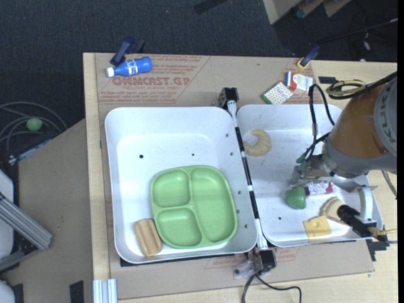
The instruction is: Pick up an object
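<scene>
In the right bin [278, 122] lie a tan croissant-shaped piece [257, 142], a green rounded object [295, 198], a yellow cheese-like wedge [317, 226], a small red and white packet [319, 187] and a pale curved piece [331, 205]. My gripper [304, 175] reaches in from the right and hangs low just above the green object, over the packet's left end. The arm's orange band [356, 128] is above it. The left bin [126, 144] holds a green divided plate [192, 205] and a tan bread-like block [147, 237].
Outside the bins on the bench sit a blue and white bottle [129, 67] at the back left and a small patterned box [278, 93] at the back right. Black cables [328, 87] run along the right bin's far side.
</scene>
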Controlling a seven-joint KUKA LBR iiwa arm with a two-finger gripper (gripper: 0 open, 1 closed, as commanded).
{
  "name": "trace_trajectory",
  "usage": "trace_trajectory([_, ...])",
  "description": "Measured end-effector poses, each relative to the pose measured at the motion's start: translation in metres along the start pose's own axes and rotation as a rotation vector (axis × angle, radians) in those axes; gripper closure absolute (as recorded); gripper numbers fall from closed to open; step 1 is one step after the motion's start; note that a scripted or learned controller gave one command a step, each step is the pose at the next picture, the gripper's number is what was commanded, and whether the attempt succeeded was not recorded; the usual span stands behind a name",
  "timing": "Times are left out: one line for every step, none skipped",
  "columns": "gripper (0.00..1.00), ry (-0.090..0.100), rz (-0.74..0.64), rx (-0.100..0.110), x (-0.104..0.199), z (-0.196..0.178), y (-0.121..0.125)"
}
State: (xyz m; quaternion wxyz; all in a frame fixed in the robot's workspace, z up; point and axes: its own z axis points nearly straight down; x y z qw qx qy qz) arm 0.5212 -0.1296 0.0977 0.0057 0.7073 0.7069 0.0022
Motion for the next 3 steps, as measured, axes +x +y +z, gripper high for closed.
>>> trace_trajectory([0.0, 0.0, 0.0, 0.0, 0.0, 0.0, 0.0])
trace_trajectory([0.0, 0.006, -0.001, 0.014, 0.036, 0.013, -0.023])
trace_trajectory([1.0, 0.005, 0.0, 0.012, 0.035, 0.003, -0.022])
